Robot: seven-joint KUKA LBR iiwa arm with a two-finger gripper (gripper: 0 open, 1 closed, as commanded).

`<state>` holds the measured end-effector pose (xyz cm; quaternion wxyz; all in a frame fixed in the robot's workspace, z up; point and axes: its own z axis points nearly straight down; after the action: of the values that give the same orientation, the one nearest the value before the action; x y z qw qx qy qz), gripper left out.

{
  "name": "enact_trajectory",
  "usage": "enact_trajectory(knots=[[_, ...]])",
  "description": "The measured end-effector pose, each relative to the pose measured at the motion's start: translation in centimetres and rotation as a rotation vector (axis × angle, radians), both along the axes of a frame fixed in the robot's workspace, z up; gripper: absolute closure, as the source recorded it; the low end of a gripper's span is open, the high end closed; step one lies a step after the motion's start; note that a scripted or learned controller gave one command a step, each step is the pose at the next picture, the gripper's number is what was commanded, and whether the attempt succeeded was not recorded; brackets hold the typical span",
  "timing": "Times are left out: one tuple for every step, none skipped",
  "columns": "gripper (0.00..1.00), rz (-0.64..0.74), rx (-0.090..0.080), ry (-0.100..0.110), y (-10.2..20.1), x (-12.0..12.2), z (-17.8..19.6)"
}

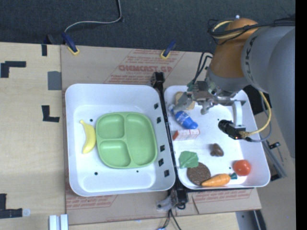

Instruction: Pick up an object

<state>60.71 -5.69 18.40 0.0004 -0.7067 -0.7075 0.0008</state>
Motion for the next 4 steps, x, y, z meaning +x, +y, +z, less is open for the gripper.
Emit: enact_trajectory(knots=[[0.00, 0.000, 0.000, -0.001, -2.1, 4.8, 0.0], [0.00, 0.000, 0.000, 0.000, -0.3, 3.3, 0.0], [0.00, -0.002, 0.000, 0.000, -3.1, -5.2, 0.3], [0.00, -0.001, 0.000, 0.000, -8.6, -10.0, -2.7]])
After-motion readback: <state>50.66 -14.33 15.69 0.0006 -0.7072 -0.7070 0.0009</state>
